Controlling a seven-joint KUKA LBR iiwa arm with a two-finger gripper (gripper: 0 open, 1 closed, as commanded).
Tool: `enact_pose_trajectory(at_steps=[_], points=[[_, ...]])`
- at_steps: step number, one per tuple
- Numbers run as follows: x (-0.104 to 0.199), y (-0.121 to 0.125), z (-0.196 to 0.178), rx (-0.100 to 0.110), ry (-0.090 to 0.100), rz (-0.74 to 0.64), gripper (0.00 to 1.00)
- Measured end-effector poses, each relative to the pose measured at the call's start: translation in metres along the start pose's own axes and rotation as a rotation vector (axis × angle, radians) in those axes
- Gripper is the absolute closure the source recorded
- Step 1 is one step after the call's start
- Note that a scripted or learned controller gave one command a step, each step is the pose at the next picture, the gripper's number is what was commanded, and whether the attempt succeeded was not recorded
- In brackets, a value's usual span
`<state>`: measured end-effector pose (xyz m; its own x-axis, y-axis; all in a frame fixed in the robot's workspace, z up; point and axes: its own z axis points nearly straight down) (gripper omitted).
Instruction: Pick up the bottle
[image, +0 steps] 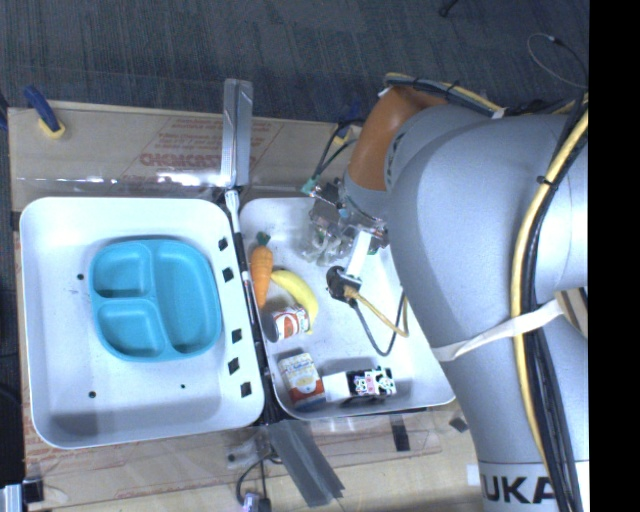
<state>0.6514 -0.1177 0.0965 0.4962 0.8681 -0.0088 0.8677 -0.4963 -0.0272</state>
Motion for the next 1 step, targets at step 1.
enact_pose_trajectory(at_steps=[1], points=[[-0.106, -0.0602, 0.0084, -0.02, 0.009, 0.082, 1.0]])
